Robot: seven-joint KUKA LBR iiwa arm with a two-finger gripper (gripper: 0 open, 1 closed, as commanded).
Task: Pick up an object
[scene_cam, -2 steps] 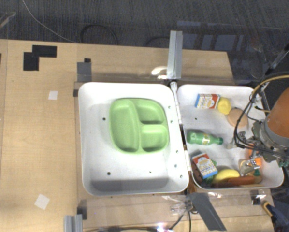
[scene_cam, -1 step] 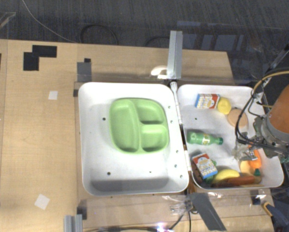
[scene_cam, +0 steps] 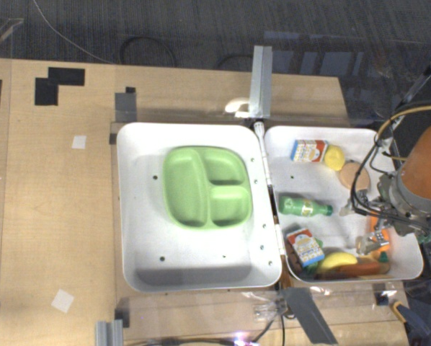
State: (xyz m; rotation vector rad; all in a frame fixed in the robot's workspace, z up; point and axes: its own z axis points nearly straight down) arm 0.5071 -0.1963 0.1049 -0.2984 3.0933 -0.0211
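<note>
Your likeliest target, the carrot (scene_cam: 380, 242), lies in the right bin (scene_cam: 345, 137) at its near right corner, long axis roughly upright in view, its tip toward the bin's near wall, with the gripper (scene_cam: 372, 242) right over it; you cannot tell whether it is open or closed. The arm (scene_cam: 424, 171) comes in over the bin's right rim, wrist down. Left of the carrot sit a banana (scene_cam: 338, 260), box (scene_cam: 305, 247) and green bottle (scene_cam: 305, 207).
</note>
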